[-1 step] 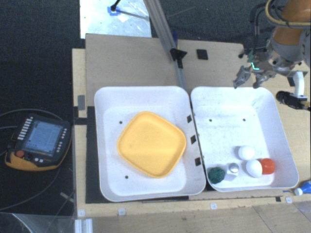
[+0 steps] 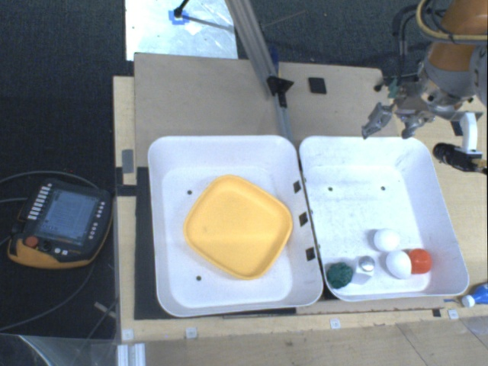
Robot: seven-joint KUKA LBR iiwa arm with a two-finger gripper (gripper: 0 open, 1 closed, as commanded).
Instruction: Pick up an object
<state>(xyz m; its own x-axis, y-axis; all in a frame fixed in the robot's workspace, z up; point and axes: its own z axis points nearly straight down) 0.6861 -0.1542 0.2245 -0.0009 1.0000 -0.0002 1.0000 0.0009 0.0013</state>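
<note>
1. Camera view: no brand, label or writing is readable anywhere.
2. The right bin (image 2: 358, 189) holds two white balls (image 2: 386, 240) (image 2: 398, 264), an orange ball (image 2: 420, 261), a green ball (image 2: 340, 274) and a small grey piece (image 2: 366, 264), all clustered at its near edge.
3. The left bin (image 2: 171, 174), beside the right bin, holds a yellow plate (image 2: 238, 226).
4. A handheld control pad (image 2: 59, 221) lies well left of both bins.
5. The gripper (image 2: 390, 126) hangs above the right bin's far edge, fingers spread apart with nothing between them, well apart from the balls.

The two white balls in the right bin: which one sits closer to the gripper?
The upper white ball, the one farther from the orange ball. The gripper hangs above the bin's far edge; the lower white ball lies nearer the front wall, touching the orange ball.
</note>
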